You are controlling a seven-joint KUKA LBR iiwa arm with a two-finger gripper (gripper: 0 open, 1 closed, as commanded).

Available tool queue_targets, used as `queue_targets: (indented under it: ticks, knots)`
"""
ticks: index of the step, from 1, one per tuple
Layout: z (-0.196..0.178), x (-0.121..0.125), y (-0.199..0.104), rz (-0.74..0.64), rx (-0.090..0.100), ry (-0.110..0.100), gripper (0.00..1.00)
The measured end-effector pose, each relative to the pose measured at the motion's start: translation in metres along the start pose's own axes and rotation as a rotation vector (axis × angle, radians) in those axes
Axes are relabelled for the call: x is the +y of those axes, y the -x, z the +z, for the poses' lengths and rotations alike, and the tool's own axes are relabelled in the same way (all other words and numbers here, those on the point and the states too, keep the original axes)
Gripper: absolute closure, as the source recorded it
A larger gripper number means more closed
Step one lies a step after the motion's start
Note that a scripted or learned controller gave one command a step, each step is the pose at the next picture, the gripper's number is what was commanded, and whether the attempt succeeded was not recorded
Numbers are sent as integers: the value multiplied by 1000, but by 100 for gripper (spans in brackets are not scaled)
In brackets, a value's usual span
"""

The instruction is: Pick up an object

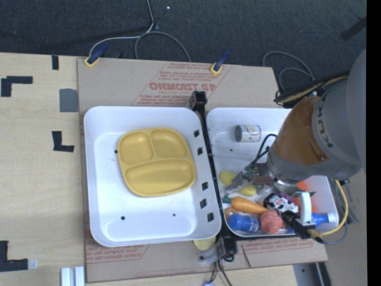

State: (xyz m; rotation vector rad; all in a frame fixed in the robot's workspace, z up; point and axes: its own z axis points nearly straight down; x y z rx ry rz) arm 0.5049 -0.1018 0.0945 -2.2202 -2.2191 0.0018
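The right bin holds a pile of small toys near its front: an orange carrot-like piece, a blue object, a pink ball-like piece, a yellow piece and a black-and-white toy. A small grey-and-white can lies alone at the back of this bin. My gripper reaches down over the pile from the right, just above the yellow piece and the carrot. The big grey arm with its orange band hides the bin's right side.
The left bin holds a yellow divided plate. A black divider with clips runs between the bins. Both bins rest on a cardboard sheet clamped at the back. Cables lie on the dark floor behind.
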Motion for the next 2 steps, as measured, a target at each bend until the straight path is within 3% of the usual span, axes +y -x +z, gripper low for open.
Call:
queue_targets:
  ticks: [1,2]
  knots:
    - [-12,0,1,-1,1,-1,100]
    - [-94,63,-54,-8,-1,11,100]
